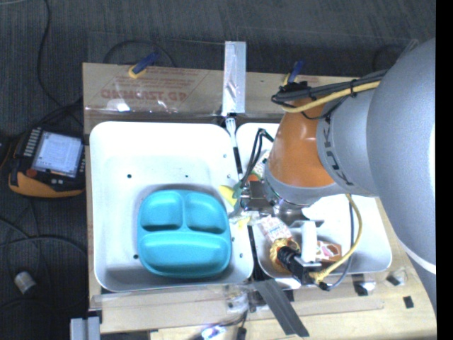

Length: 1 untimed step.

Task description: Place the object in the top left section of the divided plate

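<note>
My hand (244, 202) sits between the bins; I cannot tell its grip state. The divided plate (185, 233) lies at 6 o'clock in the left bin (113, 161).

Fixed overhead camera, slanted over both bins (99, 190)

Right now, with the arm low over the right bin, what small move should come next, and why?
Probably a short lift straight up to check the grasp. The arm's wrist sits low over the right bin among small packets, while the blue divided plate lies in the left bin, its top left section bare.
</note>
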### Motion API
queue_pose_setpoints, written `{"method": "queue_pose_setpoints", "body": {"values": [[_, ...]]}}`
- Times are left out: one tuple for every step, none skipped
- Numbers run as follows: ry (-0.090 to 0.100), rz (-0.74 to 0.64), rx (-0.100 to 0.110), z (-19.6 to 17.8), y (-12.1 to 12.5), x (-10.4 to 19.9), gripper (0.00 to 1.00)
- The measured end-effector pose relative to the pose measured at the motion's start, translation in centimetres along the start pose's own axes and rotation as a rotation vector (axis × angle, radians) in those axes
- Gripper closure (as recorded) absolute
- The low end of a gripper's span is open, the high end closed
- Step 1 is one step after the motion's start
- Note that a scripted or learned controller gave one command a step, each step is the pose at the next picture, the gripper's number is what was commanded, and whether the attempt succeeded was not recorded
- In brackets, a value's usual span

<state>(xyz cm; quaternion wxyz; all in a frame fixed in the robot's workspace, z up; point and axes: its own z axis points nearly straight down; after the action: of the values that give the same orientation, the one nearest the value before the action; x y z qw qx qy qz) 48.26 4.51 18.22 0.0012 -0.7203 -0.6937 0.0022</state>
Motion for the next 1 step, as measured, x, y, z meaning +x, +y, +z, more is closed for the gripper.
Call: {"method": "queue_pose_setpoints", "body": {"values": [[-0.003, 0.05, -0.001, -5.37, 1.1, 4.77, 1.0]]}}
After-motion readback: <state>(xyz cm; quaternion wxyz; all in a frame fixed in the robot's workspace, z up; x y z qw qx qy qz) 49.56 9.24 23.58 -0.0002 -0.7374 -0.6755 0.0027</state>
